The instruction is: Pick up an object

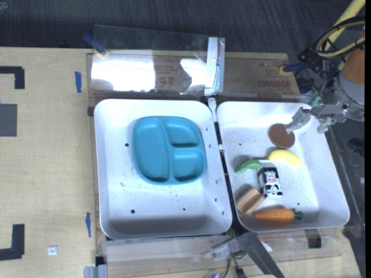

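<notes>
The gripper hangs over the upper right part of the right bin, its fingers apart with nothing between them. Its nearer fingertip sits just above and to the right of a brown disc, which lies flat on the bin floor. Below the disc rests a lemon. A green piece lies to the left of the lemon, and a small black-and-white carton stands just below it. A tan block leans at the carton's lower left. A carrot lies below the carton near the bin's front wall. The left bin holds a blue tray.
</notes>
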You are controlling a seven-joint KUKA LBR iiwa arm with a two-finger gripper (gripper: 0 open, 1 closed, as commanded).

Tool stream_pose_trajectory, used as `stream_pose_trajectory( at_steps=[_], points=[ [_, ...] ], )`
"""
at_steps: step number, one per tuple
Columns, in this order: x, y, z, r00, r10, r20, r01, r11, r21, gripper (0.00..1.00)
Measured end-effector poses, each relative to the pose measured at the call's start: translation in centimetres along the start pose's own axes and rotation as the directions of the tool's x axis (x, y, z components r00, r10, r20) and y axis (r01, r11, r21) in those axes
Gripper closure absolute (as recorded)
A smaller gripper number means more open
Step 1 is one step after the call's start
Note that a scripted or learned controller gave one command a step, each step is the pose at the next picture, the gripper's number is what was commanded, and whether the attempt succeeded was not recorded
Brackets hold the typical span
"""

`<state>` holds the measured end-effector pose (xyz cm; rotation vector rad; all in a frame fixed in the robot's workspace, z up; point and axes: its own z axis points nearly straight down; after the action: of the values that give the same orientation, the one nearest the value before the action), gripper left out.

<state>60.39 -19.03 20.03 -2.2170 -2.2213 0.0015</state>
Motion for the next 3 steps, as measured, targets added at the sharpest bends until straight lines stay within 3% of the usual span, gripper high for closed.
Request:
stream_pose_trajectory(
  at_steps=[1,2,3],
  points=[
    [-0.6,0.0,10.5,1.0,0.013,0.002,-0.013,1.0,-0.005,0.0],
    [1.6,0.4,11.4,0.996,-0.089,0.003,0.089,0.996,-0.004,0.0],
    [2.5,-1.6,11.4,0.952,-0.307,0.004,0.307,0.952,-0.007,0.0]
  ],
)
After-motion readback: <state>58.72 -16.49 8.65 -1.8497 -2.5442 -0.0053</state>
